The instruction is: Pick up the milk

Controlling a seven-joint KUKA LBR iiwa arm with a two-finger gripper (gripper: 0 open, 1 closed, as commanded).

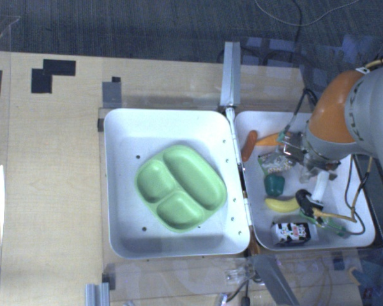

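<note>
Camera view: milk carton lies at the near edge of the right bin, just in front of the banana. Gripper sits over the bin's far half, apart from the milk. How far the claw is open, or whether it holds anything, I can't tell.

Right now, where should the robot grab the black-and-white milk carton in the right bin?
Probably the middle of the black-and-white milk carton, coming straight down from above. It lies flat near the front wall of the shallow white right bin, its long side running left to right, so pinch across its short width.
</note>
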